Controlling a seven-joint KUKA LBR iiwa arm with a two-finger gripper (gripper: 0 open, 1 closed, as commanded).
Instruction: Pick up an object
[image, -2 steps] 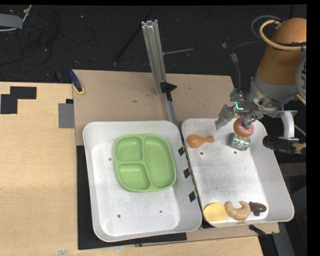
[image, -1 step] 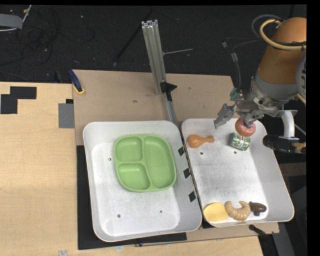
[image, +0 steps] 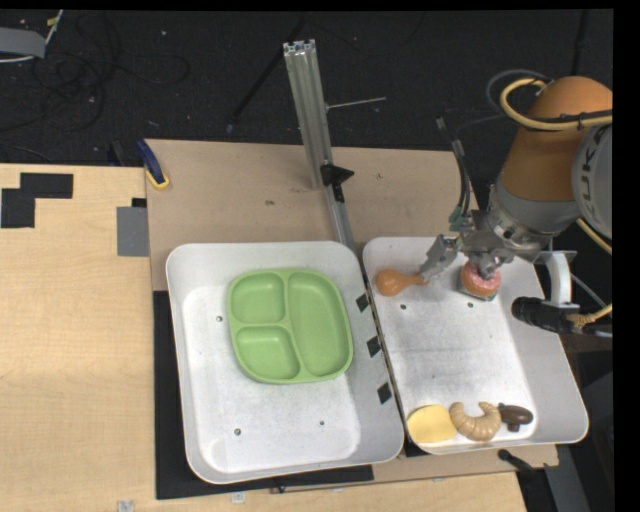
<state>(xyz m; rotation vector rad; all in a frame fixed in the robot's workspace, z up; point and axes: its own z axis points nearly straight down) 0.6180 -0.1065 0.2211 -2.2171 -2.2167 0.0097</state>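
Note:
My gripper hangs over the far end of the right bin, its fingers spread open with nothing between them. The left finger points toward an orange pear-shaped object by the bin's far left corner. The right finger sits just above a small pink and red round object, partly hiding its top. At the bin's near edge lie a yellow rounded piece, a tan curled piece and a small dark brown piece.
The left bin holds a green divided plate. A metal post rises behind the gap between the bins. Black clips line the divide. The arm's grey body and orange band tower at the right.

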